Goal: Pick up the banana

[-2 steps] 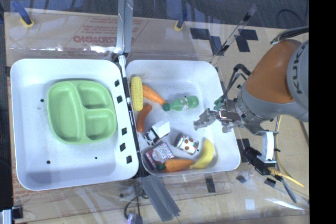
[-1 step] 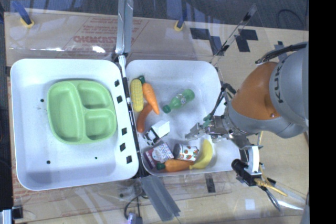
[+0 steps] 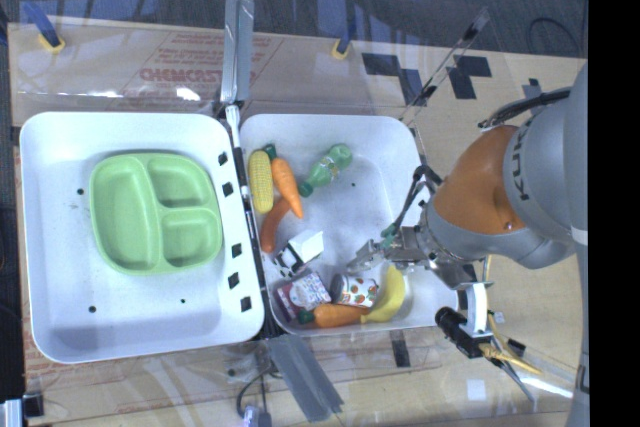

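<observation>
On your left, the left bin (image 3: 50, 215) holds a green tray (image 3: 155, 212) with three compartments, lying flat near the middle of the bin floor. A row of black clips runs down the seam where the two bins meet.

In the right bin (image 3: 395, 140), along its left wall, you have a corn cob (image 3: 261, 180) lying lengthwise, and just beside it a carrot (image 3: 287, 187) angled toward the near side. To the right of those, at the far part of the bin, a green bottle (image 3: 325, 167) lies on its side. Nearer, a small white box (image 3: 303, 247) sits close to the middle. In the near part of the bin a cluster is packed together: a dark red packet (image 3: 303, 292), a second carrot (image 3: 338, 316) against the near wall, a small red-and-white carton (image 3: 357, 290), and the banana (image 3: 391, 298), which curves along the near right corner, touching the carton and the carrot.

The gripper (image 3: 375, 252) hangs just above the far end of the banana, over the carton. It looks blurred and cluttered there, so you cannot tell how the fingers stand, and nothing shows clearly between them. The arm (image 3: 500, 195), orange-banded, reaches in over the bin's right wall.
</observation>
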### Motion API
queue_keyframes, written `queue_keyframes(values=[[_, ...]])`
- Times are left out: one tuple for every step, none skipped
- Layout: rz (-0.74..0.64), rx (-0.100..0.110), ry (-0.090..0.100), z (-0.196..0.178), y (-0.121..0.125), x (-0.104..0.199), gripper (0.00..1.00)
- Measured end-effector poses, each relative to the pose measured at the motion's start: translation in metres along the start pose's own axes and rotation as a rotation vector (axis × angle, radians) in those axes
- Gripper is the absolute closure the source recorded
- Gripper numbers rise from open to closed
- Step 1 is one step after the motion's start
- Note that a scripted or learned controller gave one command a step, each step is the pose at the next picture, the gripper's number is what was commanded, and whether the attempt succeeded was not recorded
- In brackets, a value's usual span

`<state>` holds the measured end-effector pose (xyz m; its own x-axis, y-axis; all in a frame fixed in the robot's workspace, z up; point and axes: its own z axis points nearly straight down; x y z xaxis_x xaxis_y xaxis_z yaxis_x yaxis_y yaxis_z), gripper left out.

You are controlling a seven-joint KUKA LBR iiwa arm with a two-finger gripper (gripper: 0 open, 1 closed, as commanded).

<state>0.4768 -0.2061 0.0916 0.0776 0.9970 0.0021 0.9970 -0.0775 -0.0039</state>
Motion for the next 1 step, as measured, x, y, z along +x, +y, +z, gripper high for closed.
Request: queue_keyframes(values=[[-0.003, 0.000, -0.001, -0.0101, 0.0002, -0.0002, 1.00]])
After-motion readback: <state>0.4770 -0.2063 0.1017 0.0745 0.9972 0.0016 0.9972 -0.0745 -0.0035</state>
